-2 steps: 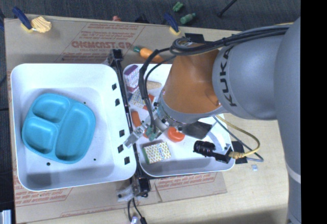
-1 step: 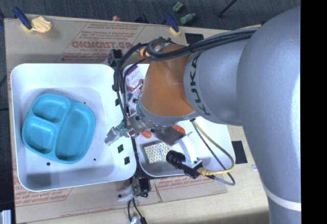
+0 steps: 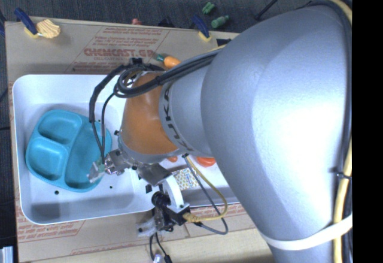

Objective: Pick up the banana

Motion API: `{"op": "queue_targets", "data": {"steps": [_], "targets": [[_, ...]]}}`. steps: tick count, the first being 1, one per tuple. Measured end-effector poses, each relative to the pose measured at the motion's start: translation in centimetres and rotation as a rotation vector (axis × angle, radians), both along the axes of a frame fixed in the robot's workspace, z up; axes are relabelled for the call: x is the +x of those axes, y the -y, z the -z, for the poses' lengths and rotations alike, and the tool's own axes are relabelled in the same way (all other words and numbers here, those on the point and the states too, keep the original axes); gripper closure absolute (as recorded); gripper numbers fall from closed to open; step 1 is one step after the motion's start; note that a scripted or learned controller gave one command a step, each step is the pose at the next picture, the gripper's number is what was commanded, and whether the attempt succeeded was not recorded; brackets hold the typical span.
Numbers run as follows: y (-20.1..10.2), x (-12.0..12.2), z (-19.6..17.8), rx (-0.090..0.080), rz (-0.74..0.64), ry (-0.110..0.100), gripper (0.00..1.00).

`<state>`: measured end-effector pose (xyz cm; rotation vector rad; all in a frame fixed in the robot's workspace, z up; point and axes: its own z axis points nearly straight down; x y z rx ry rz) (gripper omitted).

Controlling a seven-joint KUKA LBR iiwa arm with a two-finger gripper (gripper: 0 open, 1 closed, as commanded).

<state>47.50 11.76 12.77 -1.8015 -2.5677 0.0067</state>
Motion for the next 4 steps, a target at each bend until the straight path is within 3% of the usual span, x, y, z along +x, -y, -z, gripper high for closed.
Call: {"op": "queue_targets", "data": {"steps": [1, 2, 3, 4], "targets": [[4.8, 0.2, -14.4, 0.000, 0.016, 0.006, 0.00], [4.7, 0.2, -15.3, 0.000, 0.008, 0.002, 1.00], [1.5, 0.2, -24.0, 0.000, 0.122, 0.006, 1.00], [6.6, 0.1, -19.4, -0.002, 0.372, 0.002, 1.00]]}}
